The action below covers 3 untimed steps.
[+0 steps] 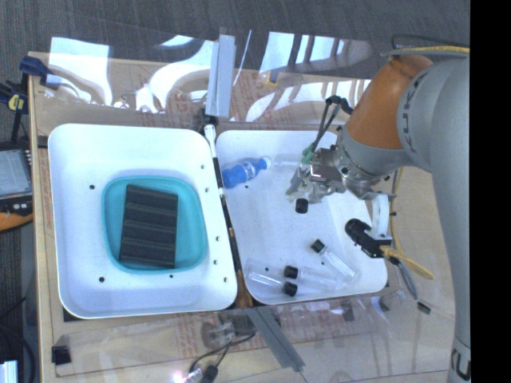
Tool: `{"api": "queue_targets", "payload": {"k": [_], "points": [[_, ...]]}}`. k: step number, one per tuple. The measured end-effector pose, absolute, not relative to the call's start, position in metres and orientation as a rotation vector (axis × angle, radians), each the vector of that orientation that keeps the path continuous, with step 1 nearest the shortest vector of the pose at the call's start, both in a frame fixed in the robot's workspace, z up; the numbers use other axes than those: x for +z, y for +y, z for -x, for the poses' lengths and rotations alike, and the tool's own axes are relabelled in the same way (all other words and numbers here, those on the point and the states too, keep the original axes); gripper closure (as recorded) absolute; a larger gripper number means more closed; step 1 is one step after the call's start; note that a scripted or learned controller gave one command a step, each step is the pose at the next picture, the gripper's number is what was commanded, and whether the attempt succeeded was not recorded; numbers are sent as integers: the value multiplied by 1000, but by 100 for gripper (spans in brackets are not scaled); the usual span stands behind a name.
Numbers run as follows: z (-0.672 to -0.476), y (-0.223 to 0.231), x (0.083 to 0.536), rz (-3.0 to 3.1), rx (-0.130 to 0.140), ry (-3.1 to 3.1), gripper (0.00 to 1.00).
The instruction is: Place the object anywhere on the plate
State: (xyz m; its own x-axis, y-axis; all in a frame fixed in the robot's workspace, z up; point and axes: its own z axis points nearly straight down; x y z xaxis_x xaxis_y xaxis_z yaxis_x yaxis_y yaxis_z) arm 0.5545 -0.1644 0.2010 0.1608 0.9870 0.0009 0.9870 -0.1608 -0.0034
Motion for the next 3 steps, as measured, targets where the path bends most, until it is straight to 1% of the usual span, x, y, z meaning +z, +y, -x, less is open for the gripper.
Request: {"api": "queue_targets", "payload": {"k": [1,2,3], "points": [[-572,-69,243,2269,1,-2169,100],[-549,30,190,2227,8,-2211,100],[-549,29,190,2228,8,-2211,0]]}}
